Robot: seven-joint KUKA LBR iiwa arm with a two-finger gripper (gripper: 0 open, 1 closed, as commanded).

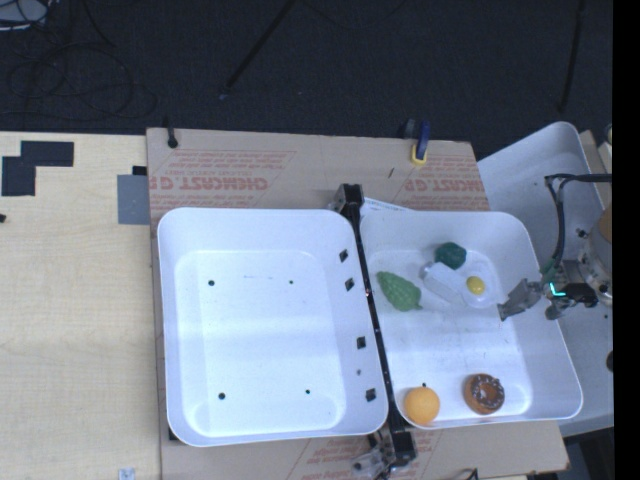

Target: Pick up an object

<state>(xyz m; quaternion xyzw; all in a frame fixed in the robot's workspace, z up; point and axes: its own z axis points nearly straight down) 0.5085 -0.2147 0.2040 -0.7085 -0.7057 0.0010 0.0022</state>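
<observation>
surface [70, 298] broad and pale, far left of the end effector [522, 299]; two white bins on it, left bin [260, 230] bare, right bin [505, 230] just below and left. end effector at the right bin's right rim, spread impossible to tell. green leafy object [399, 291] well left, clear packet [455, 280] nearer, doughnut [485, 393] and orange ball [421, 405] below-left. best to centre over one isolated object, descend straight, close squarely.

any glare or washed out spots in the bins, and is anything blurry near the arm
Camera view: the left bin floor is blown out to near flat white, brightest mid-floor; the right bin glares around the clear plastic piece. The gripper at the right rim looks soft and dim; orange ball and doughnut read sharp.
</observation>
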